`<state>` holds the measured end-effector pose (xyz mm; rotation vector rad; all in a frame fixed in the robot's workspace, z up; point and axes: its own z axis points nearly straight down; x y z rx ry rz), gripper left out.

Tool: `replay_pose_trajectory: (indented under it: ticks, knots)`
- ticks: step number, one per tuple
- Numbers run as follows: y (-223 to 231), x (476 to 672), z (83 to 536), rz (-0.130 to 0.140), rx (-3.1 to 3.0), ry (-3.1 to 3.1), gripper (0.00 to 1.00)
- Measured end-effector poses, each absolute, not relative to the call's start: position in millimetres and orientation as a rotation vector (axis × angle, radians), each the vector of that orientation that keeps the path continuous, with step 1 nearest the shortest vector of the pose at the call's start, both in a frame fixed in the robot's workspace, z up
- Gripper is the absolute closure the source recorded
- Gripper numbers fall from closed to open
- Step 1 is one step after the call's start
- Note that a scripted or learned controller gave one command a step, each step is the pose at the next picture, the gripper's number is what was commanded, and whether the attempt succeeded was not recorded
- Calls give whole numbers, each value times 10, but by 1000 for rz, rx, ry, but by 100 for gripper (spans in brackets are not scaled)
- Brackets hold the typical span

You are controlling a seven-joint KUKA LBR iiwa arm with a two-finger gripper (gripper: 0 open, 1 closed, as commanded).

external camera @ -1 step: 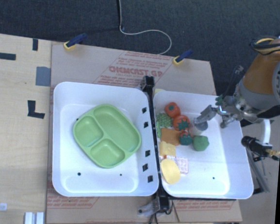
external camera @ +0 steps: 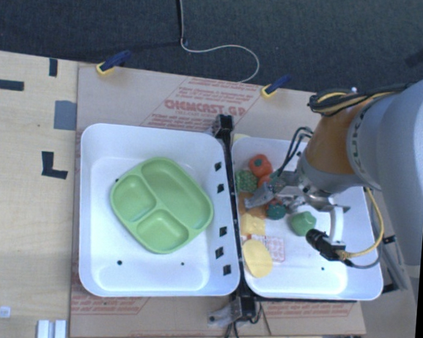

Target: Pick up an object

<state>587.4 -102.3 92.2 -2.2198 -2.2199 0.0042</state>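
Note:
My gripper [external camera: 271, 197] is low in the right bin [external camera: 349, 283], near its left wall, among a cluster of toy foods. An orange-red piece [external camera: 260, 164] and a green bumpy piece [external camera: 246, 181] lie just behind it. A small teal-green piece [external camera: 275, 212] sits right under it. A rounded green piece [external camera: 302, 222] lies to its right. Two yellow pieces [external camera: 257, 258] lie in front, toward the near wall. The wrist hides what is directly beneath the gripper.
The left bin [external camera: 95, 191] holds a green divided plate [external camera: 162, 204]. A black divider [external camera: 227, 203] runs between the bins. Cables [external camera: 351, 254] loop from the wrist over the right bin's floor. The grey arm [external camera: 397, 144] covers the right bin's far right corner.

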Motion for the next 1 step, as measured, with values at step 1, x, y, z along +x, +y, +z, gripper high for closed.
replay_pose_trajectory:
  ticks: [1]
  knots:
    - [-1025,5870,1001,10,-2218,-2221,100]
